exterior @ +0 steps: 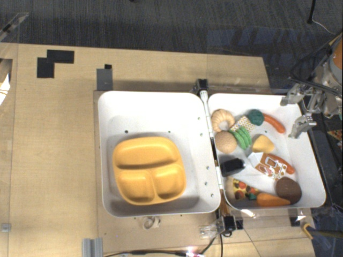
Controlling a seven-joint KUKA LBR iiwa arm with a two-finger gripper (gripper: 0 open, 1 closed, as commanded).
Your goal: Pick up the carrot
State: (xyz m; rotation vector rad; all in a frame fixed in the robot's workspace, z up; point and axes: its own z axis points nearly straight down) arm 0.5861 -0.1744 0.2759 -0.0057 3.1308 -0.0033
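The carrot (269, 199) is an orange tapered piece lying flat along the near wall of the right bin (316, 167), between a small multicoloured item and a brown rounded piece. My gripper (296, 112) hovers over the bin's far right corner, well away from the carrot. Its two metal fingers (299, 126) stand open with nothing between them. An orange-red elongated piece (274, 123) lies just left of the gripper.
The right bin also holds a dark green round piece (255, 116), a green ridged vegetable (242, 137), two beige rounded pieces, a yellow wedge (262, 143), a black block (232, 165) and a printed packet (274, 166). A yellow divided tray (149, 168) sits in the left bin (150, 103).
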